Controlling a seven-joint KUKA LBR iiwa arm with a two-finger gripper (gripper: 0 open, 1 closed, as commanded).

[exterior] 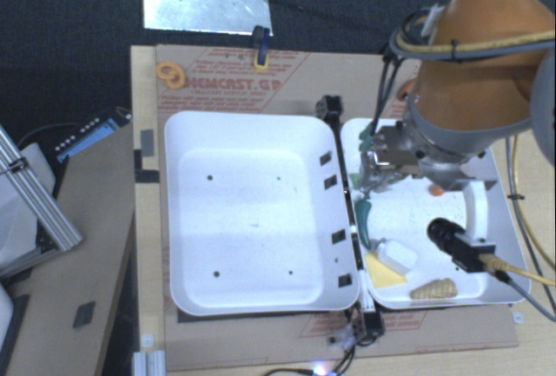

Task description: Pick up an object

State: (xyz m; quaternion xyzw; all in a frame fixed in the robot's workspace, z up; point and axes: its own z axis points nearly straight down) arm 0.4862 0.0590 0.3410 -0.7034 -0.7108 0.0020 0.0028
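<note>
Gripper [379,168] on the grey KUKA arm w/ orange band [486,44] sits low over the shallow white bin on the view's right [499,300], nr that bin's far-left corner and close to the wall it shares w/ the second shallow white bin [252,192]. Open or closed: can't tell, since the metal head is blurred and seen from above. Whether it has hold of anything can't be told either. Just below it in the view, along the same wall, lies a slim teal-green object [362,216] (shape unclear, partly in shadow), which looks to be apart from the gripper. Nearer the front rim there is a flat yellow wedge [380,273] w/ a small white rectangular block [400,256] touching its upper corner. Beside them a tan ribbed cone [433,287] lies on its side. A small orange-red piece [437,189] peeks out by the arm's body, mostly hidden. Both bins rest on a brown cardboard sheet w/ red print [234,79], and an orange ring [170,75] lies on its far-left corner.
</note>
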